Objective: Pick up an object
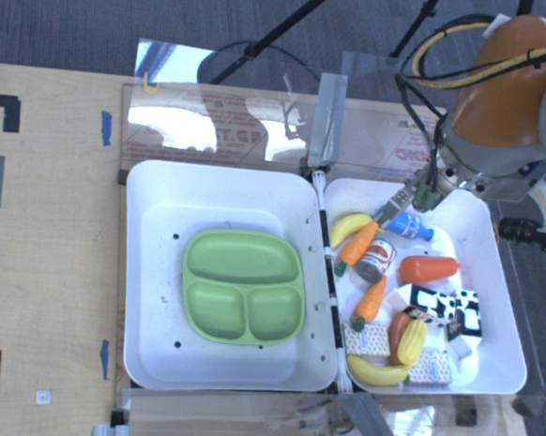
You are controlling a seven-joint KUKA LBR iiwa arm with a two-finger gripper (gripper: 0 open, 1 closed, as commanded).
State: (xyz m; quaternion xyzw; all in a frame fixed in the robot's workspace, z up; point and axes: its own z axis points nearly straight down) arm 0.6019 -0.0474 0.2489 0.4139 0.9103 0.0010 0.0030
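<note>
Camera view: gripper (393,212) hovering over right bin (501,306), tip sitting near blue object (412,226), possibly touching; can't tell its state.

Two bins side by side on table (43,270). Left bin (148,250) – divided plate (244,287) at centre. Right bin (501,315) – toy food heaped: can (376,259) mid-left, bananas at near (379,369) and far-left (346,227) edges. Pincer (393,211) over far side.

The arm leans in from the right, hand (393,210) seemingly angled down-left.
</note>
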